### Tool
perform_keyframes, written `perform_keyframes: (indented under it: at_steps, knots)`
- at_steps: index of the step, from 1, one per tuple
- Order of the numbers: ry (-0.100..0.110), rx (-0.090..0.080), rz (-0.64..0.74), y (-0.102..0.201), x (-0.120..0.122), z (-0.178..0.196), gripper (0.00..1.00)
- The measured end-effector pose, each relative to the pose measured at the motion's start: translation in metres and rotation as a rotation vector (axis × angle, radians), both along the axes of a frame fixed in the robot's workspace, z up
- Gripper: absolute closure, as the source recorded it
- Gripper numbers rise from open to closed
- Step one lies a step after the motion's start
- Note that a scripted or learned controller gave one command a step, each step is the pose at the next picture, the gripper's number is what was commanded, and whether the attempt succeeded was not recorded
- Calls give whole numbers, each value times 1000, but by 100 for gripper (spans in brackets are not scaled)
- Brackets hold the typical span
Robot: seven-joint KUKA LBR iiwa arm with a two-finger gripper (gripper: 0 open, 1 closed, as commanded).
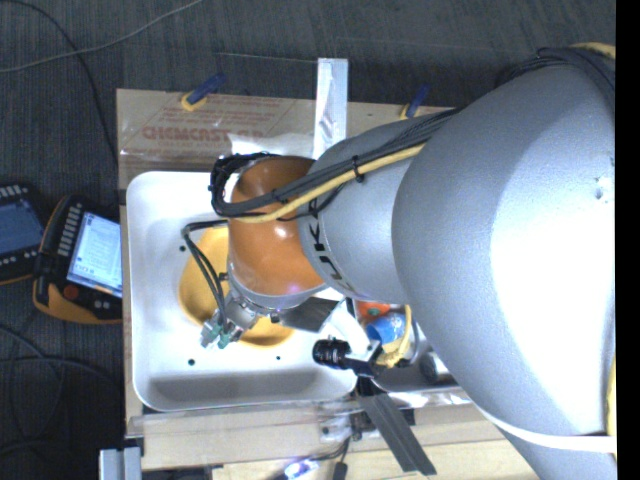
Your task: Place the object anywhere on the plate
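The gripper [220, 334] hangs low over the near edge of the yellow plate [196, 286], which lies in the left bin [150, 268]. I cannot tell what state the gripper is in or whether it carries the object. Placement looks unconfirmed. The bin's near wall, beyond the plate's edge, leaves modest room; the arm [480, 248] crowds the plate's right.

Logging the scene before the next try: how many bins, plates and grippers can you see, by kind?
White bin: 1 in clear sight, the second is mostly behind the arm
Yellow plate: 1
Gripper: 1
Total: 3 in clear sight. Colourful things beside the arm are too hidden to sort.
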State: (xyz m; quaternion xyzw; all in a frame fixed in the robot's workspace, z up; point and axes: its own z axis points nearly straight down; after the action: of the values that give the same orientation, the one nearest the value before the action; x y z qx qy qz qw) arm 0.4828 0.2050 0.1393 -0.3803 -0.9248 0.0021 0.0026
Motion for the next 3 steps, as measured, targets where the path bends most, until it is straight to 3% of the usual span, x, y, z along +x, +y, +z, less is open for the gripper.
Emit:
perform_keyframes:
  at_steps: [1, 2, 3]
  knots:
    - [-2, 2, 82, 19, 1, 64, 100]
    - [1, 1, -113, -37, 0, 11, 100]
    - [-1, -1, -111, 22, 0, 55, 100]
